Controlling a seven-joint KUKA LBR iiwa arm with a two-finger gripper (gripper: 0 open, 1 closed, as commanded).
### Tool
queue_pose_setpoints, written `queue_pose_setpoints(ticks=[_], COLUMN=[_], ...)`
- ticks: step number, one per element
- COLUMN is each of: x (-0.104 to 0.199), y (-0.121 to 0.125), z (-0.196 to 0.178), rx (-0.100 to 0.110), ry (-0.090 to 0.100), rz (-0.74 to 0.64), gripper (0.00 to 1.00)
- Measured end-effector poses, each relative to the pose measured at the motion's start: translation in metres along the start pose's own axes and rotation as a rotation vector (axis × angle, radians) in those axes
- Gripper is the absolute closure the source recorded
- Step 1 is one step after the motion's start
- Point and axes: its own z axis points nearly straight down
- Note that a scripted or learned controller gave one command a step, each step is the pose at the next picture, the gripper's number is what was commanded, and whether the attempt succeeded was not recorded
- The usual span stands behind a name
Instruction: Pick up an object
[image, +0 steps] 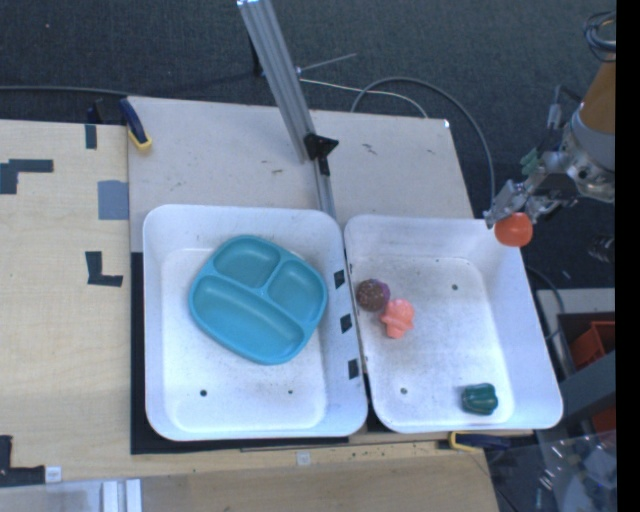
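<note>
My gripper (511, 214) hangs over the far right corner of the right bin (520, 330), with the arm reaching in from the right. An orange-red ball (514, 232) sits between its fingertips, raised above the bin's rim. In the right bin, a dark brownish ball (373, 293) lies near the left wall. A pink lumpy toy (398, 318) touches it on the near right side. A dark green object (479, 399) rests in the near right corner.
The left bin (165, 330) holds a blue divided plate (259, 297). A grey metal pole (285, 80) slants down to the bins' shared far edge. Cables (420, 90) lie on the bench behind the right bin.
</note>
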Motion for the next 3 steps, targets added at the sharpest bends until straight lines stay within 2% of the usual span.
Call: queue_pose_setpoints(ticks=[1,2,3], x=[0.058,0.117,0.16], y=[-0.012,-0.012,-0.024], z=[-0.002,0.001,0.014], rx=[0.005,0.006,0.008], ry=[0.003,0.004,0.002], rz=[-0.004,-0.005,-0.002], gripper=[1.0,1.0,1.0])
